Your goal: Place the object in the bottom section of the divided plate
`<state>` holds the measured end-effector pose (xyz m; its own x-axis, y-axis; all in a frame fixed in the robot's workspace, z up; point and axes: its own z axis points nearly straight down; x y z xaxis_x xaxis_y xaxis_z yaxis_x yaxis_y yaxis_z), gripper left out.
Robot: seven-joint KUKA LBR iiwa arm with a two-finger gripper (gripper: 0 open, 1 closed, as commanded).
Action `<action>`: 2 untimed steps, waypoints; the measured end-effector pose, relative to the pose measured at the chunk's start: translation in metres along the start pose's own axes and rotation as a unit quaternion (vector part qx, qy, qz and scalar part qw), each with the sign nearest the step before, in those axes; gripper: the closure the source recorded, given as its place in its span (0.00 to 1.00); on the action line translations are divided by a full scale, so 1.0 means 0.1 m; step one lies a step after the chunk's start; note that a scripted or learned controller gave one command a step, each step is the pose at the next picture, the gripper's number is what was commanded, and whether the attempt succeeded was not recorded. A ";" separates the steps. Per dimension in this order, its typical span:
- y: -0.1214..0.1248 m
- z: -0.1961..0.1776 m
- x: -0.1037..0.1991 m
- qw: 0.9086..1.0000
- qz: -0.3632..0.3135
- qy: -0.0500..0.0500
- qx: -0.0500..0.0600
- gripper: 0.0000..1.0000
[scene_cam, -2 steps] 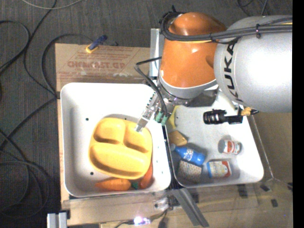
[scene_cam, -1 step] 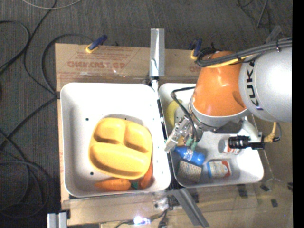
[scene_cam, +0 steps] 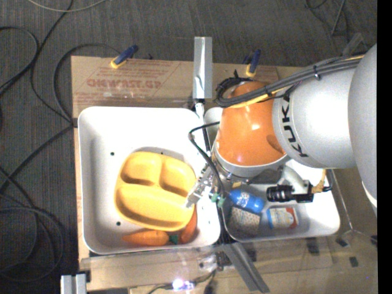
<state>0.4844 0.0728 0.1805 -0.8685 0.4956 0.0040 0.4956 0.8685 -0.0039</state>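
While the grey arm with its orange band (scene_cam: 248, 130) reaches in from the right, its wrist covers most of the right white bin (scene_cam: 331, 222) and the divider between the two bins. The gripper (scene_cam: 199, 192) sits at the right edge of the yellow plastic divided plate (scene_cam: 153, 192), over the inner wall of the left white bin (scene_cam: 98, 164). Whether it is apart, together or clamped on anything cannot be told, since the metal tip is small and partly hidden by the wrist.

The plate lies tilted in the left bin, showing two smaller sections toward the top and one larger section toward the bottom. An orange carrot-shaped object (scene_cam: 147, 238) lies on the bin floor just below the plate, touching or nearly touching its lower rim. A second orange piece (scene_cam: 190, 225) stands beside the plate's lower right corner, under the gripper.

In the right bin, a blue bottle-shaped item (scene_cam: 245, 199) and a white-and-red packet (scene_cam: 283, 217) lie below the wrist.
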 end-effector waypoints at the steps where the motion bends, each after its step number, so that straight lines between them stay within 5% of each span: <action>1: 0.74 -0.20 0.43 0.998 -0.061 0.000 0.000 1.00; 2: 0.33 0.22 0.19 0.999 -0.047 -0.001 0.001 1.00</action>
<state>0.4842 0.1110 0.1584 -0.9113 0.4117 0.0035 0.4117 0.9113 -0.0061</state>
